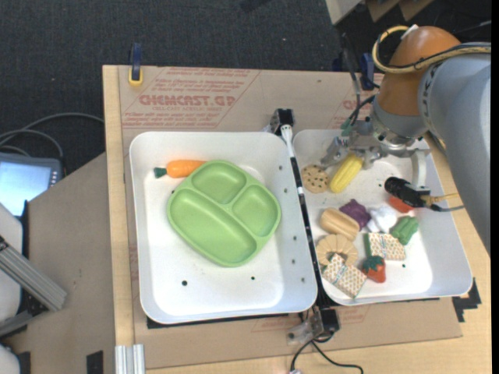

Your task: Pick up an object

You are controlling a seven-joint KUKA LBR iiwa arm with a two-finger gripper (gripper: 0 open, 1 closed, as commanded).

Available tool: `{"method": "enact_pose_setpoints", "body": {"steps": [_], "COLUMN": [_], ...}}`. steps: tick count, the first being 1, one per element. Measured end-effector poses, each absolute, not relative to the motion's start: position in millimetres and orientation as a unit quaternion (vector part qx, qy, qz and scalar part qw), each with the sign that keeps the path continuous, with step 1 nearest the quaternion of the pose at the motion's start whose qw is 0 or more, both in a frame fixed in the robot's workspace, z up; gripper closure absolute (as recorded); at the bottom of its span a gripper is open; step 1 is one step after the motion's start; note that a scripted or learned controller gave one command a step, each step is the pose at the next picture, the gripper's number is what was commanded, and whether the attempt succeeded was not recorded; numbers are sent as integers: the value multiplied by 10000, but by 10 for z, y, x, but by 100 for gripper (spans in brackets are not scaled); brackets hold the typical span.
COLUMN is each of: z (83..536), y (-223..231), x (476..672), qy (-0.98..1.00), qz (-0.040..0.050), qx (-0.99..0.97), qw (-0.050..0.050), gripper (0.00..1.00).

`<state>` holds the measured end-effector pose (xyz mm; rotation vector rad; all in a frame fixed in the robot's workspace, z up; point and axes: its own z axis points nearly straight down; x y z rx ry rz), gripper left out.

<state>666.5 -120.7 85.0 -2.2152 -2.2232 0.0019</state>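
Observation:
My gripper (353,155) hangs low over the back left part of the right bin (448,275). Its fingers stand apart, open, with the upper end of a yellow toy corn cob (344,175) just below and between them. The corn lies tilted on the bin floor, and I cannot tell whether the fingers touch it. A round cookie (315,179) lies just left of the corn. Nearer the front are a tan bread roll (338,222), a purple piece (355,210) and a green pepper (404,229).
Crackers and sandwich pieces (341,265), a strawberry (376,269), a white piece (381,219) and a red piece (401,203) crowd the right bin's middle and front. The left bin (148,209) holds a green divided plate (224,212) and an orange carrot (181,168).

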Motion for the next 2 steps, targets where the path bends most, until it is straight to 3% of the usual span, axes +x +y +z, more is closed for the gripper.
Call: {"method": "enact_pose_setpoints", "body": {"steps": [1, 2], "z": [958, 1901], "y": [-1228, -675], "x": [6672, 6291], "qy": [-7076, -7086], "qz": [-2, -17], "qx": [-7066, -7057], "qw": [-1, -3], "gripper": [100, 100]}}
